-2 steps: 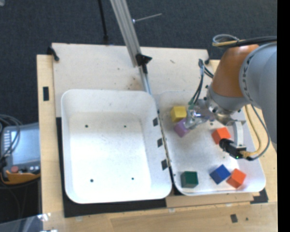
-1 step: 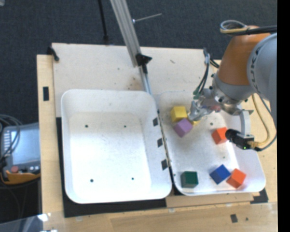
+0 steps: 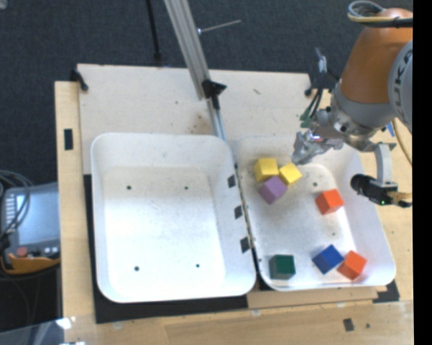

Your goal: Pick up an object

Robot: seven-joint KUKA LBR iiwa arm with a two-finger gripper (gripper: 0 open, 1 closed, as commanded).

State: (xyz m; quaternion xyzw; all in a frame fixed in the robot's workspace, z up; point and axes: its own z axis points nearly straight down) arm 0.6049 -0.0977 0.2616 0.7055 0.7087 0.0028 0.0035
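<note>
**Desk:** How far along is the pick?

**Me:** From my seat I'd call it barely begun. The gripper (image 3: 305, 149) hangs over the upper part of the right bin (image 3: 374, 225), and I see nothing carried in it. I cannot tell whether the claw is apart or together; from this angle the tip is a small grey blur. So the descent, the grasp and the lift are all left to do, as I judge it.

**Desk:** What's closest to it?

**Me:** Take the purple cube (image 3: 272, 190) as the landmark. Two yellow cubes sit right against it: one (image 3: 266, 168) just above-left, touching it, the other (image 3: 290, 174) just above-right, tilted. The gripper is above and to the right of the purple cube, near that second yellow one. That cluster looks like the likely target, though I can't say which piece.

**Desk:** And the rest of the bin?

**Me:** An orange cube (image 3: 329, 201) lies to the right of the purple one, apart from it. Well below the purple cube, near the bin's lower rim, is a green cube (image 3: 282, 266); down and to the right are a blue cube (image 3: 328, 259) and another orange cube (image 3: 353, 264), those two touching.

**Desk:** The other bin?

**Me:** The left bin (image 3: 104, 192), left of the purple cube across the divide, shows just a speckled white floor with a few dark dots.
</note>
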